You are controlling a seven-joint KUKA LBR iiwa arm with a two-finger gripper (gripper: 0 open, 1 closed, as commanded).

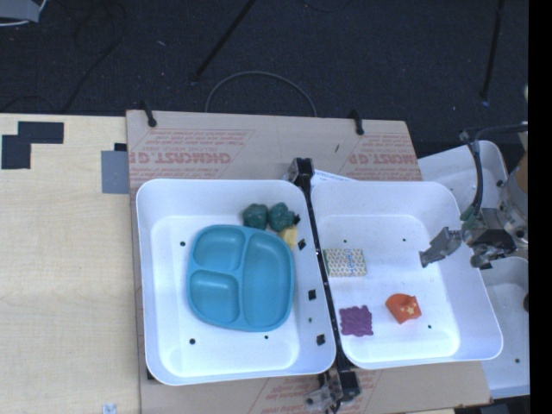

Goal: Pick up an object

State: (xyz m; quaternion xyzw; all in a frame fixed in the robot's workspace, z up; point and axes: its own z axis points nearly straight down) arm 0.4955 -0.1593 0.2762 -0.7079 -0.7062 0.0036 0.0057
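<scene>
Objects lie loose in the right bin, gripper at its right wall

Objects for picking sit on the floor of the right bin [448, 339]. Taking the orange-red block [403, 308] as the landmark: it lies in the near right part of that bin, resting on the white floor and touching nothing else. Just to its left, apart from it, lies a purple, rough-edged piece [355, 320]. Up and to the left of the block, farther back in the bin and close to the divider, sits a small pale box with a dotted pattern [345, 262].

Above and to the right of the block, the gripper [442, 247] hangs over the right bin's far right side, near the wall. One grey finger juts out to the left; whether the fingers are parted or closed cannot be told from this angle, and nothing is seen between them. The block is well apart from it. The arm [500, 227] behind the gripper enters from the right, with cables running along it.

Far to the left of the block, across the black divider [315, 266], the left bin [159, 352] holds a blue sectioned plate [240, 277]. Beyond the plate's far edge sit two dark green lumps [267, 216], with a small yellow thing [290, 235] beside them near the divider.

Both bins rest on a cardboard sheet [250, 149] on the pale wooden worktop [60, 291].
</scene>
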